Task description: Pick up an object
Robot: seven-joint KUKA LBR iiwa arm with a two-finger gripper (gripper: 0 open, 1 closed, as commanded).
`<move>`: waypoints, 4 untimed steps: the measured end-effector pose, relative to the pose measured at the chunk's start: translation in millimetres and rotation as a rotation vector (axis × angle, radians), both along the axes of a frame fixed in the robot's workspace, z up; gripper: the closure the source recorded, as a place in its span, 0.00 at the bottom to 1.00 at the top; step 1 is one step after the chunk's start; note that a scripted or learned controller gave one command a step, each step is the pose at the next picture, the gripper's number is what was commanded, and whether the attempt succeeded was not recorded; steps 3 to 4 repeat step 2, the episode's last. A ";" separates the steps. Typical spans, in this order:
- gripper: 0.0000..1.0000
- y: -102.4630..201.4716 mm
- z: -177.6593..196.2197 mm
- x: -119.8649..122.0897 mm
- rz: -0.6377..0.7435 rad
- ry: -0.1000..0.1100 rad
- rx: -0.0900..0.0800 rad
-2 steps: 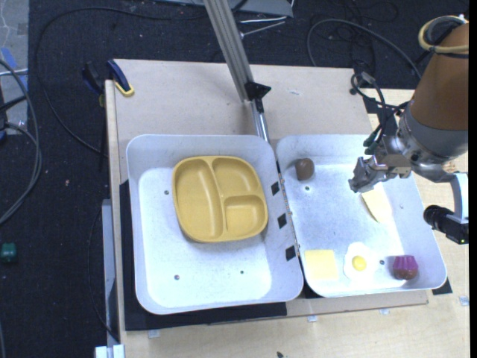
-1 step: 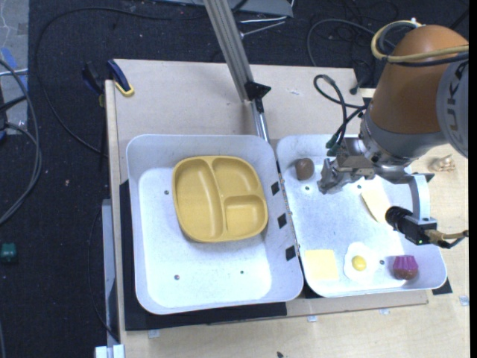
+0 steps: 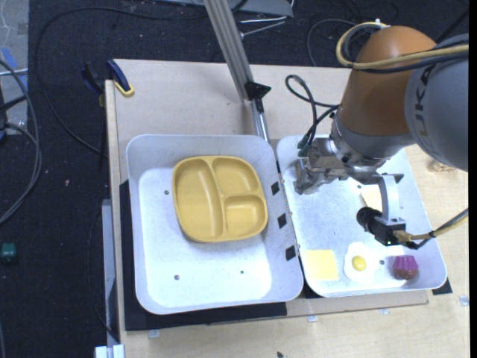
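Observation:
My gripper (image 3: 304, 179) hangs over the upper left part of the right bin (image 3: 328, 222), close to the wall between the two bins. The grey arm with its orange band (image 3: 387, 58) covers the far half of that bin. Along the bin's near edge lie a flat yellow square slice (image 3: 322, 265), a toy fried egg (image 3: 359, 262) and a small purple piece (image 3: 405, 268). These three lie well below and to the right of the gripper, apart from it. A pale yellow bit (image 3: 370, 198) peeks out from under the arm.
The left bin (image 3: 149, 274) holds a yellow divided plate (image 3: 220, 198). A slanted metal pole (image 3: 232, 43) comes down to the bins' far edge. A black fitting with a cable (image 3: 376, 226) hangs off the arm above the right bin. Wooden bench surrounds the bins.

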State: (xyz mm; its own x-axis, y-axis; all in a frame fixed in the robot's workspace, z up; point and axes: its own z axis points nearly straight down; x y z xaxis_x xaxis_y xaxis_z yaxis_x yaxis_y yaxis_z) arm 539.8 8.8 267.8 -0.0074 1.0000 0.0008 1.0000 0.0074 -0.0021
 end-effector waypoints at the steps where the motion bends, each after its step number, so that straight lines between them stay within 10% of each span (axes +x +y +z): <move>1: 1.00 43.4 -9.7 -1.5 0.000 0.000 0.000; 4: 1.00 87.9 -25.0 4.1 -0.001 0.000 -0.001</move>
